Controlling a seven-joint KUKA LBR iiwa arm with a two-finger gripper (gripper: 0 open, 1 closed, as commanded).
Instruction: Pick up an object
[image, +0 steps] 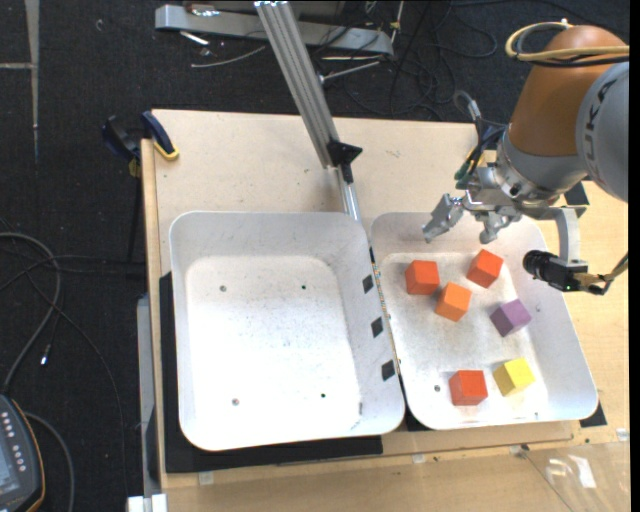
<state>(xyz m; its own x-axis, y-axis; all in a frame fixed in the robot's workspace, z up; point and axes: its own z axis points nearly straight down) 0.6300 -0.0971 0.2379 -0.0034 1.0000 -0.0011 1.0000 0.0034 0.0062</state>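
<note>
The gripper (465, 222) hangs with jaws spread and holding nothing, so this looks like the approach step. Just below the jaws sits an orange cube (486, 268); the next move calls for descending onto it.

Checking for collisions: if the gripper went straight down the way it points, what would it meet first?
Probably bare floor of the right bin near its far edge. The open gripper hangs above that spot, short of the orange cubes; depth is unclear.

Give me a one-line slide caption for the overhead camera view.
KUKA arm's open claw hovers above the far end of the right bin, which holds six small cubes; nothing is grasped.
</note>
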